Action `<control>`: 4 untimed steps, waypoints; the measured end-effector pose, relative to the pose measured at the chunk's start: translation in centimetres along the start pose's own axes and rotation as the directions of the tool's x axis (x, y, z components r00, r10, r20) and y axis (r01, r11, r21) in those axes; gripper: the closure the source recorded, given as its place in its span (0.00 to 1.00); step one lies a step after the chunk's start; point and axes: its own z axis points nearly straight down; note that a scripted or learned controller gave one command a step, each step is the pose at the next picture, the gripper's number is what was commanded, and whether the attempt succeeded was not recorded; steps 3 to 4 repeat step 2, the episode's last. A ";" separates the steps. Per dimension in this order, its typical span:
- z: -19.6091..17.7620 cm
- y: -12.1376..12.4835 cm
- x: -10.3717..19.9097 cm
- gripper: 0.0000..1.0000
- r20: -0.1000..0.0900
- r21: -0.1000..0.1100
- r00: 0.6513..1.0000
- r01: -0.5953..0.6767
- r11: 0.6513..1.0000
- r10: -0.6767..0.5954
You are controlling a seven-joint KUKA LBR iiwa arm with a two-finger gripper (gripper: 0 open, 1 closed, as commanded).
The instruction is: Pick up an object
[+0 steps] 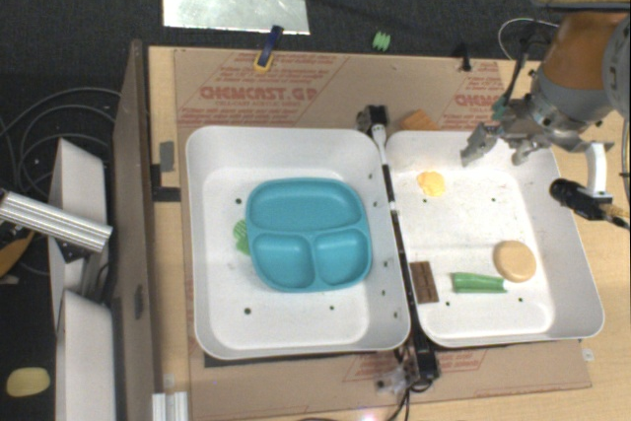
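Observation:
The right bin (552, 311) holds three small objects: a yellow piece (431, 182) near its far left, a tan round piece (515, 260) toward the front right, and a green stick (478, 283) lying flat beside it. My gripper (500, 146) hangs over the far edge of the right bin, to the right of the yellow piece and apart from it. Its two fingers are spread with nothing between them.
The left bin (217, 311) bears a blue three-compartment tray (307, 233) with a green item (240, 235) peeking out at its left edge. A brown block (424, 282) lies on the divider between the bins. An orange piece (418, 120) sits behind the bins. Cables lie at the left.

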 end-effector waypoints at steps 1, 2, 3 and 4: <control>11.9 1.7 3.2 0.00 -0.003 0.007 1.000 0.004 1.000 -0.004; 10.1 1.9 3.0 1.00 -0.002 -0.001 1.000 0.004 1.000 -0.004; 10.1 1.9 3.0 1.00 -0.002 -0.001 1.000 0.004 1.000 -0.004; 10.1 1.9 3.0 1.00 -0.002 -0.001 1.000 0.004 1.000 -0.004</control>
